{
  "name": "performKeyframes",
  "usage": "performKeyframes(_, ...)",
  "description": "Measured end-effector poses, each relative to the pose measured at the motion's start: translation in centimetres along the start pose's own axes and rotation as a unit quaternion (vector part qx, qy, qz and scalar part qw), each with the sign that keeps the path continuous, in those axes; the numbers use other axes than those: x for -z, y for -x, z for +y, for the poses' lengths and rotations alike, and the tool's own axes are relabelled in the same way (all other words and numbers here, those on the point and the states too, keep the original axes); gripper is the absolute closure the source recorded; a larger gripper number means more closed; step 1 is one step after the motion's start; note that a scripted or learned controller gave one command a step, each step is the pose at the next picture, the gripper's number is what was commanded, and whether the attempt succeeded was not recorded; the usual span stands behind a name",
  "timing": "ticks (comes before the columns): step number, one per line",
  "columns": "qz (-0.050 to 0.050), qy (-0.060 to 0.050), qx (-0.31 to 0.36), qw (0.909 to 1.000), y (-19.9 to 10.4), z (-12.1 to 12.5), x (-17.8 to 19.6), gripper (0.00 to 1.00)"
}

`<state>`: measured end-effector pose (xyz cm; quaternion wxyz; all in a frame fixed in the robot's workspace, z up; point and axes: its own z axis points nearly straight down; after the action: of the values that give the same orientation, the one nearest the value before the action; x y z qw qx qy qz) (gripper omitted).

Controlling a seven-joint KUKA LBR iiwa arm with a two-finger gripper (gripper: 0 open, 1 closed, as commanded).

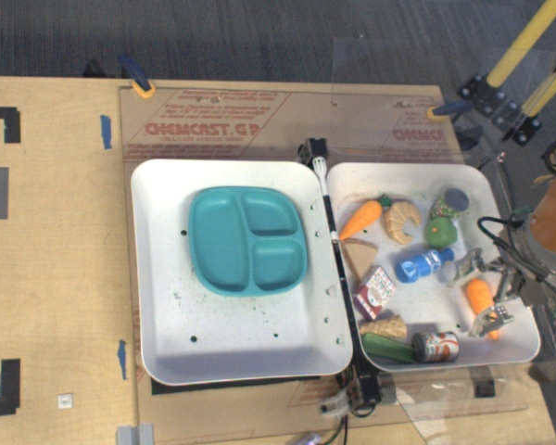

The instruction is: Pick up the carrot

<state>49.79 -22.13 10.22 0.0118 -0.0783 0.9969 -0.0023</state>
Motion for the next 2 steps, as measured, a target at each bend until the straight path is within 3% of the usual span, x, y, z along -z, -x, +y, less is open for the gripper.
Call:
performKeyframes(1,0.006,0.002,0.015,0.9999,-0.77,-0.04,-1.25,0.0)
performKeyframes(2,0.002,0.0,0.227,0.9738,-0.42,-0.2,-1.23,0.0)
